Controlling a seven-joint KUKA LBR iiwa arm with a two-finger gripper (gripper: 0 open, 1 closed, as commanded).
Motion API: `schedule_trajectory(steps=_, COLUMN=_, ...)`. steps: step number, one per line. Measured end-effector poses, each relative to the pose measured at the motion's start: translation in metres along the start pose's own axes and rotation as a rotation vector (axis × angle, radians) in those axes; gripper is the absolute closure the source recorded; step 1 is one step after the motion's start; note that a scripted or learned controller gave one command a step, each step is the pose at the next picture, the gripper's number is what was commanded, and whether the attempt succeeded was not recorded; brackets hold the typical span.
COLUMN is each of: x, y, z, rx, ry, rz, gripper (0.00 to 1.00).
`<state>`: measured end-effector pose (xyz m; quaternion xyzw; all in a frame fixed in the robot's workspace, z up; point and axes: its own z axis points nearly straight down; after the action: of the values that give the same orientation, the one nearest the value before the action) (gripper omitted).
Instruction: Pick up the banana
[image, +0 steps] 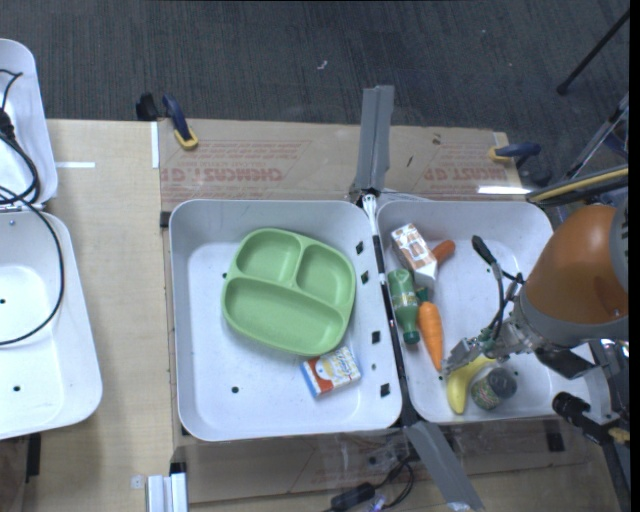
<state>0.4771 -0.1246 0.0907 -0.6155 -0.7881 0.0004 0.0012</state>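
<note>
The yellow banana (459, 387) lies near the front edge of the right bin (468, 206), curved, with its upper end pointing to the back right. My gripper (470, 352) hangs low over the banana's upper end, between the carrot (431, 333) and a small round can (494, 390). The grey arm with its orange band (585, 265) comes in from the right and covers the bin's right side. The banana rests on the bin floor.
In the right bin there are also a green bottle (404, 300), a white and orange carton (413, 250) and a black utensil (487, 255). The left bin (200, 300) holds a green divided plate (290, 292) and a small carton (331, 371).
</note>
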Motion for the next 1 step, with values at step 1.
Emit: schedule_trajectory(steps=1, x=0.0029, y=0.0372, z=-0.0002, rx=-0.001, ry=-0.001, rz=-0.058, gripper=0.00)
